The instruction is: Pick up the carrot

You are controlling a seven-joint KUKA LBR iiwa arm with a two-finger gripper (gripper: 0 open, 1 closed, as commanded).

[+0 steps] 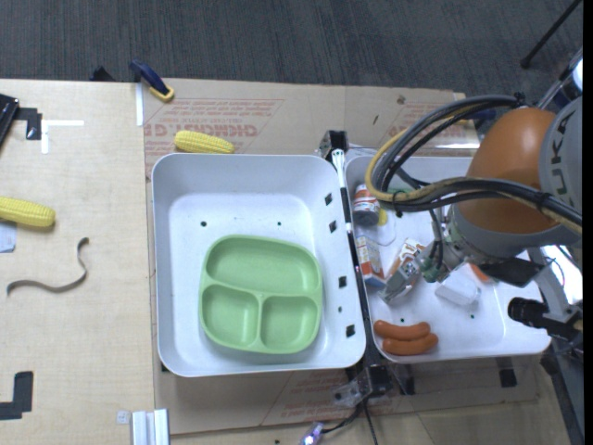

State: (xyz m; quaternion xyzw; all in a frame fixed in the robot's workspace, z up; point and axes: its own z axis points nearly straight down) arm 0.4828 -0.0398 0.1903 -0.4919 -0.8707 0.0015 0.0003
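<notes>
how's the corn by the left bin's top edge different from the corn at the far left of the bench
The corn by the bin lies on the brown cardboard beside the left bin's rim; the far-left corn lies on bare wood, apart from both bins and partly cut off by the frame. Both are yellow and lie flat, roughly crosswise.

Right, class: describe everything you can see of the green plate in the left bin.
The green plate is pale green, smooth and looks like plastic, a rounded rectangle with raised walls dividing it into three compartments: one wide one along the far side and two smaller ones nearer the camera. It lies flat and slightly turned on the floor of the left bin, roughly central toward the near side. Nothing sits in its compartments, and nothing else touches it.
</notes>
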